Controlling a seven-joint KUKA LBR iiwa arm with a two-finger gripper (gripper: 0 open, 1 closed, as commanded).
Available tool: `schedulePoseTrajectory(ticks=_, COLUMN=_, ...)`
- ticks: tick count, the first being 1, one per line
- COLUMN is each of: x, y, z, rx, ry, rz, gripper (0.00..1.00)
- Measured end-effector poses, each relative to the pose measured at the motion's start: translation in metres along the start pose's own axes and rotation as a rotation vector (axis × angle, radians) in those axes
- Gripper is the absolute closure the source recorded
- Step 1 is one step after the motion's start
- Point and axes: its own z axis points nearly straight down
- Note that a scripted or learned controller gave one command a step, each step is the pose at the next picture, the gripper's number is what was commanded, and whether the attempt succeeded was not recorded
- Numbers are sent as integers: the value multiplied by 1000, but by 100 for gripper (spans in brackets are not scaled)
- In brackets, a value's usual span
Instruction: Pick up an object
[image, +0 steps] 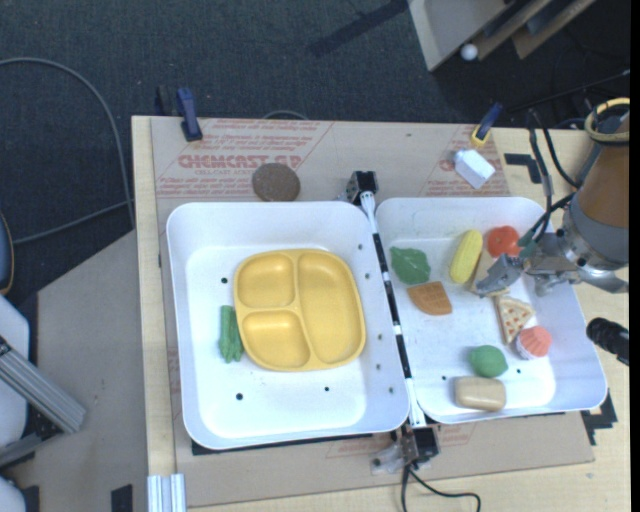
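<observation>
In the left bin (190, 330), a yellow divided plate (298, 307) sits near the centre, with a green pod (230, 333) lying just beside its left edge, long axis running toward and away from the viewer. Neither lies near the arm.

In the right bin (570, 390), the candidate objects are grouped. From left: a green leaf piece (409, 264), an orange wedge (431, 298), a yellow corn cob (466, 256) standing nearly upright in the view, and a red tomato (502, 240) just beside it. Lower down lie a green round item (488, 360) and a tan bread roll (479, 393), long axis left to right. A cracker triangle (514, 319) and a red-white piece (534, 342) lie toward the right wall.

The gripper (503, 276) hangs over the upper middle of this bin, reaching in from the right. Whether its fingers are apart or together cannot be told from this angle; nothing is visibly held.

The corn cob lies just left of the gripper, the tomato just above, the cracker triangle just below. These are judged the nearest targets. Crowding is the hazard: neighbours nearly touch, leaving little room for finger entry. The bread roll has more open floor around it.
</observation>
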Motion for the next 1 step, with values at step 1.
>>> schedulePoseTrajectory(ticks=1, x=23, y=54, z=114, rx=-6, ry=0, rz=-1, gripper=0)
